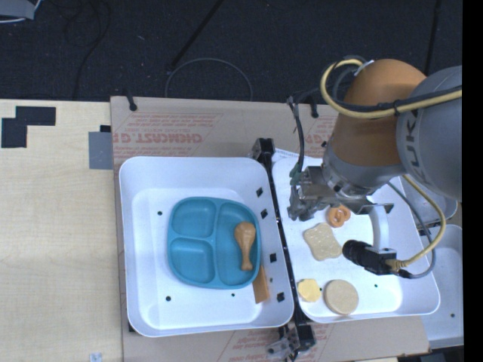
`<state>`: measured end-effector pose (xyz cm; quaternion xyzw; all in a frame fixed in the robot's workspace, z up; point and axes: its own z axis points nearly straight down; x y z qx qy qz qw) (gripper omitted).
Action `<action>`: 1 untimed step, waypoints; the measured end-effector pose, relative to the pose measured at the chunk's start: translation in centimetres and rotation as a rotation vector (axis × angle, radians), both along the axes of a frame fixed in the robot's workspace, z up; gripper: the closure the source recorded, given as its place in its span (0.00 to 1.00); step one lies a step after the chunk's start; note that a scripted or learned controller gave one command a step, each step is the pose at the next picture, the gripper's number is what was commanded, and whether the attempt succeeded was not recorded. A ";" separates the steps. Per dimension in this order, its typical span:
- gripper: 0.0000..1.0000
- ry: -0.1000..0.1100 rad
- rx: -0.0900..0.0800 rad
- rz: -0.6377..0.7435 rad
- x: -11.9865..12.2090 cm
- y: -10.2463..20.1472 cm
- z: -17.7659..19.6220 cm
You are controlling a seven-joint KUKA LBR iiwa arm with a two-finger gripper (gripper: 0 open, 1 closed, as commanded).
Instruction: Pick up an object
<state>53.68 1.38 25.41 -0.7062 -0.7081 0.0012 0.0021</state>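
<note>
Starting at the left, the left bin holds a blue divided plate, lying flat in the middle of its floor with three compartments showing. A toy chicken drumstick lies in the plate's right-hand compartment, its thick end toward the top and its thin end pointing down near the plate's lower right rim. Just below and right of the plate, a thin brown stick-like piece rests against the wall shared by the two bins. Across that dividing wall, the right bin carries the other toys. The gripper hangs over the bin's upper left part, close to the divider, its dark metal parts low near the floor; whether its jaws are spread or closed cannot be told from this angle, and nothing is seen between them. An orange ring-shaped toy lies just right of the gripper, apart from it. A beige slice of toy bread lies just below and right of the gripper, also free of it. Further down, a small yellow disc and a larger tan round disc sit side by side near the bin's front wall. The grey arm with its orange band reaches in from the right above the bin
</note>
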 end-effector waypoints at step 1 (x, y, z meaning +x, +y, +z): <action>1.00 0.001 0.000 0.001 -1.1 5.3 -1.4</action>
